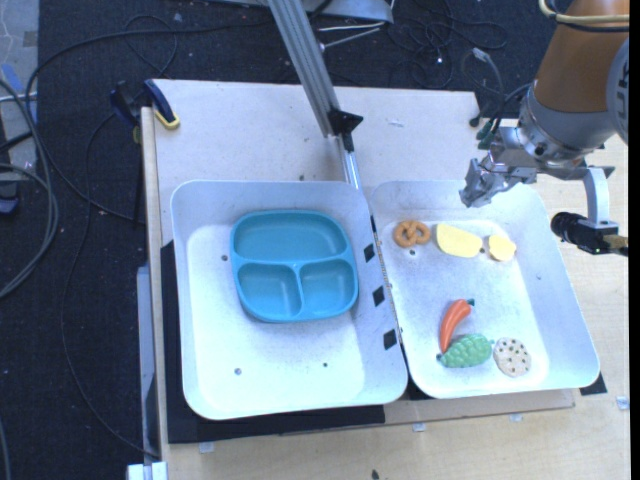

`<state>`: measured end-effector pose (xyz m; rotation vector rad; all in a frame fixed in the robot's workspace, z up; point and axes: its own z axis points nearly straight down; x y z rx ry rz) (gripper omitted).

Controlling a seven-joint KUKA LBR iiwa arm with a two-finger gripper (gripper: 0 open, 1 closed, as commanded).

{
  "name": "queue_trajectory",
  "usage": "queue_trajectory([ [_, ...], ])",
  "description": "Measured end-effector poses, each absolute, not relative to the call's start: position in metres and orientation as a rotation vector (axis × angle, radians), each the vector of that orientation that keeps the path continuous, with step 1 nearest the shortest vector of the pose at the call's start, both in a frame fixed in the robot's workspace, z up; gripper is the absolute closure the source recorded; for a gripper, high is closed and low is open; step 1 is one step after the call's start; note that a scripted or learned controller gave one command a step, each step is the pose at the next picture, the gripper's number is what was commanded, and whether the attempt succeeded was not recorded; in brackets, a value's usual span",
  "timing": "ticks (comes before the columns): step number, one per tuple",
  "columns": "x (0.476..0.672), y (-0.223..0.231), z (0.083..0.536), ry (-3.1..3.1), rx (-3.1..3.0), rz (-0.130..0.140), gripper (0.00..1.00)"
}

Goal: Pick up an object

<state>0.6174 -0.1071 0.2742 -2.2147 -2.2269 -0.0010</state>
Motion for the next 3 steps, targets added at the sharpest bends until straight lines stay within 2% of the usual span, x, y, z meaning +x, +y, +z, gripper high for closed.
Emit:
queue_trajectory([
  [2,0.571,-0.005,0.248,-2.227,-2.211,0.001,1.00],
  [3,0.554,0.056,0.238,-2.227,-2.211,0.002,1.00],
])
